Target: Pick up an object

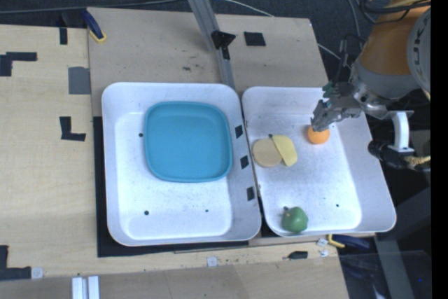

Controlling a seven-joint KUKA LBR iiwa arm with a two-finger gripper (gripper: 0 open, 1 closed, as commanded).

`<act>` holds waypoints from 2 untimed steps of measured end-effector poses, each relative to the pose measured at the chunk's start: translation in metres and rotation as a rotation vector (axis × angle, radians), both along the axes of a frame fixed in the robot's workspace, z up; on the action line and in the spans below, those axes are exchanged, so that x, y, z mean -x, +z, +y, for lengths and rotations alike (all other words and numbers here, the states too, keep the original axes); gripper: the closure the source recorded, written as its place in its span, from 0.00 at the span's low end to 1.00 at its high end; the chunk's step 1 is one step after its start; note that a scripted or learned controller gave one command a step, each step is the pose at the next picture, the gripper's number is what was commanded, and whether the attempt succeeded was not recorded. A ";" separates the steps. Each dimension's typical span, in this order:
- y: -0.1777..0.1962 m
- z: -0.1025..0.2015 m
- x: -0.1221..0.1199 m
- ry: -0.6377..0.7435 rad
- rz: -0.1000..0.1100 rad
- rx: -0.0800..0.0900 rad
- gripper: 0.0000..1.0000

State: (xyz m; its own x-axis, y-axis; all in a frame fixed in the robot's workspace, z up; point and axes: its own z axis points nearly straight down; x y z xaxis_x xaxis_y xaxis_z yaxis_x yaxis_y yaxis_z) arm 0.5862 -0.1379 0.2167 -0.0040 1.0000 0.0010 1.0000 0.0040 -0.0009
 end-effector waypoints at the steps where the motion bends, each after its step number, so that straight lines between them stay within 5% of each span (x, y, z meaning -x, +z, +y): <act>1: -0.008 0.051 0.009 0.000 0.000 0.000 1.00; 2: -0.005 0.104 0.027 0.000 -0.001 0.000 1.00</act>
State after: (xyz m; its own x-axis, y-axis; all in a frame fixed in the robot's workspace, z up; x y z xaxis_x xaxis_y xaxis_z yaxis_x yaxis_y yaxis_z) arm 0.5592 -0.0337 0.2114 -0.0041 1.0000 0.0012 1.0000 0.0041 -0.0001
